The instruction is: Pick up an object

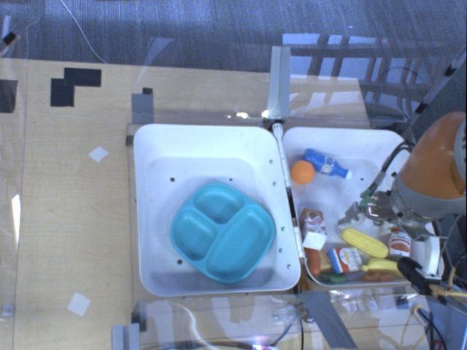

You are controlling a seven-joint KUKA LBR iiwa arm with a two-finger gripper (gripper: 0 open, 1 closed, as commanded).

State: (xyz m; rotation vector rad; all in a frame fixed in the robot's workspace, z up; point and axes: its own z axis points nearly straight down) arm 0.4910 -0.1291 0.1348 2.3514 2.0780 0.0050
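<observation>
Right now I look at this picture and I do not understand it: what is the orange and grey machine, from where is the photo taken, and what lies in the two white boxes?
The camera looks down at a slant from above a bench. The machine on the right is a robot arm with a gripper at its end, placed low over the right bin. I see nothing held in it. That bin holds small toys: an orange ball, a blue bottle, a yellow corn cob and some packets I cannot identify. The left bin holds a blue divided plate.
</observation>
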